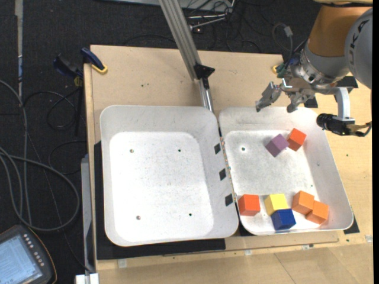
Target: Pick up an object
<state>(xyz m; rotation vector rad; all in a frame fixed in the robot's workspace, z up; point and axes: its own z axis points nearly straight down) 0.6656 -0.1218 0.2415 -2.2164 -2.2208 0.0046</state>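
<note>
I see the grey arm with its orange band reaching in from the far right, its two-finger gripper (278, 101) hanging above the far edge of the right white bin (331, 176). Just nearer lie a purple cube (276, 145) and an orange cube (296, 138), nothing blocking them. The fingers stand apart, holding nothing.
</note>
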